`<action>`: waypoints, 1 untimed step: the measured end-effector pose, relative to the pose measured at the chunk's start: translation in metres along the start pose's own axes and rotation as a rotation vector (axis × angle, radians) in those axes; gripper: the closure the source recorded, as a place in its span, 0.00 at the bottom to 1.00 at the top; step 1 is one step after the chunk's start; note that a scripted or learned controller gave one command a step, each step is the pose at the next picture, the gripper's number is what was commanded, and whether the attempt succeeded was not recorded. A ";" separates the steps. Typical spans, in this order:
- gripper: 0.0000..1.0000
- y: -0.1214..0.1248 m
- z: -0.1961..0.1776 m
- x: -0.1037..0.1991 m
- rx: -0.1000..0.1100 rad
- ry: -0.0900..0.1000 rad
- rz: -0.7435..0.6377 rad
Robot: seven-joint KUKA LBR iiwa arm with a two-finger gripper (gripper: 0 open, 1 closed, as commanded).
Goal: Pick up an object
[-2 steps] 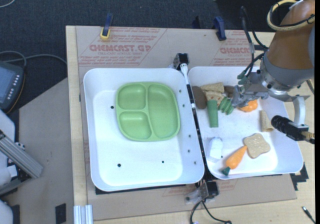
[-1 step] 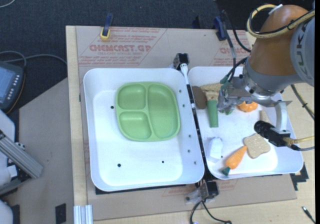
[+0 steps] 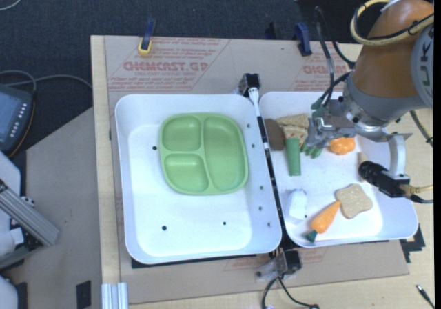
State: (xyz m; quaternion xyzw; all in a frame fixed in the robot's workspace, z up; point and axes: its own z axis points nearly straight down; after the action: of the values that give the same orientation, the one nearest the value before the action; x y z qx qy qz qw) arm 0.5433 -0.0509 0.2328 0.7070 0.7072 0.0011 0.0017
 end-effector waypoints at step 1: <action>1.00 0.008 0.014 0.014 0.006 0.001 -0.001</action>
State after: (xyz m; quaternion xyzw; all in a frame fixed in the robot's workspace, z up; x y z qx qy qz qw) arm 0.5512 -0.0370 0.2190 0.7065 0.7077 -0.0006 -0.0007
